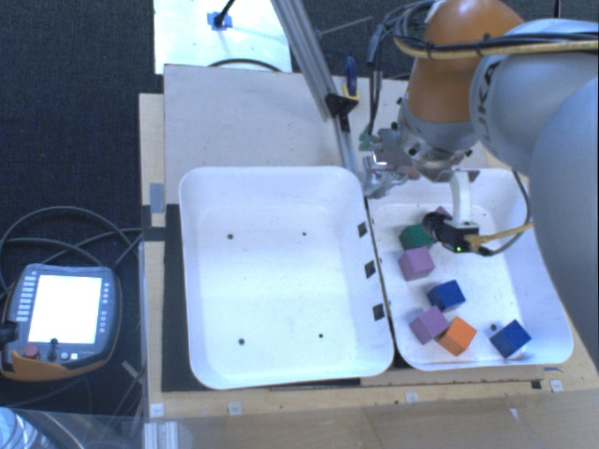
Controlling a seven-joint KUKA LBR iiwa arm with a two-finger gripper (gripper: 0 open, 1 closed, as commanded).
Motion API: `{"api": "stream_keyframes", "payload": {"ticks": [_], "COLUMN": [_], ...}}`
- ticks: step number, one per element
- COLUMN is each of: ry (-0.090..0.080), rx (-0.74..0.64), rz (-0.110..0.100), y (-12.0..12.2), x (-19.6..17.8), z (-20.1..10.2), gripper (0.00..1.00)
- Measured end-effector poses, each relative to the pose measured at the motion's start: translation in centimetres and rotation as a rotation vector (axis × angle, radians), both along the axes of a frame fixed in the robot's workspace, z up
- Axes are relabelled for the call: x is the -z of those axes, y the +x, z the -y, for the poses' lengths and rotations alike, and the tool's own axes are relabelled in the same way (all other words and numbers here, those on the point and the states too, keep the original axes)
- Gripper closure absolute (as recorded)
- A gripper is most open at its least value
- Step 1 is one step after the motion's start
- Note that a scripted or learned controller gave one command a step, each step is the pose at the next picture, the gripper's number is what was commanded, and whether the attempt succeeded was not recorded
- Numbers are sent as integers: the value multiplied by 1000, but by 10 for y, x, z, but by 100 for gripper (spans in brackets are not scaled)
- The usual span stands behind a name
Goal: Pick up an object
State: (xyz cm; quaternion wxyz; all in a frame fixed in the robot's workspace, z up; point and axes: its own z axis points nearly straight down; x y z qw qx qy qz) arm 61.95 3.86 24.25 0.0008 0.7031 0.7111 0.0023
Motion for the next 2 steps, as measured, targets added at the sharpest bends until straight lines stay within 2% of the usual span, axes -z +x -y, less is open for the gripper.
{"api": "stream_keyframes", "payload": {"ticks": [1,2], "ry": [0,-3], "rx": [0,6], "rz": [0,-2], "y": [20,19], "x": [-2,-2], "z": [-49,-46], "gripper": [100,0]}}
